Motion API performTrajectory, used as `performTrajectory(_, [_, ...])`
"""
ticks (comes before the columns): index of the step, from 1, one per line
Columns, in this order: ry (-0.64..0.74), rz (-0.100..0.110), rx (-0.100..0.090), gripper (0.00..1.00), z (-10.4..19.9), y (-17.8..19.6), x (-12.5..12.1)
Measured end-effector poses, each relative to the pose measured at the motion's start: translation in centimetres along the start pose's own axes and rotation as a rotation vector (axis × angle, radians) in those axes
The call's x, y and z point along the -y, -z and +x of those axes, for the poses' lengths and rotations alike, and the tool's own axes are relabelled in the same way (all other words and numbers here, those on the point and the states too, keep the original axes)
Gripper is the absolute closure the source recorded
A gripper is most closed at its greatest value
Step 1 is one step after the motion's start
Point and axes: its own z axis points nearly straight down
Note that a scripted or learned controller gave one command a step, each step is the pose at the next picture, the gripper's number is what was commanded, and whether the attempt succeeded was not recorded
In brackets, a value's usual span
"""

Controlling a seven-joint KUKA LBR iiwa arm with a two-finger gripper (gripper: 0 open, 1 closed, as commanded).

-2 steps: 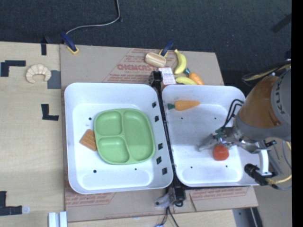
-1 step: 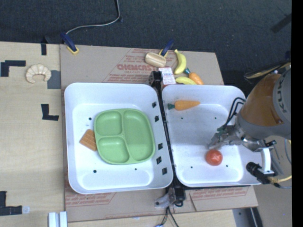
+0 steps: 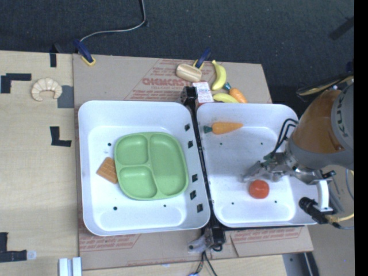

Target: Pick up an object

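In the right bin (image 3: 276,211) a red tomato-like ball (image 3: 259,189) lies near the front. An orange carrot (image 3: 226,127) lies at that bin's back left. My gripper (image 3: 257,171) reaches in from the right and hangs low just above and behind the red ball, close to it. Nothing shows as held. The orange-banded wrist (image 3: 319,131) covers the bin's right side.
The left bin (image 3: 92,119) holds a green divided plate (image 3: 152,165) with a tan wedge (image 3: 107,169) tucked at its left edge. Behind the bins lie a bread roll (image 3: 188,71), bananas (image 3: 218,76) and a small box (image 3: 202,91). A croissant (image 3: 47,88) sits far left.
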Motion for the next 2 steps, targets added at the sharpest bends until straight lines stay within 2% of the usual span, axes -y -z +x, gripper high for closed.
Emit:
performTrajectory(1, [0.001,0.002,-0.003,0.00,4.64,-0.99,2.64])
performTrajectory(2, [0.000,0.002,-0.002,1.00,4.58,-0.02,2.60])
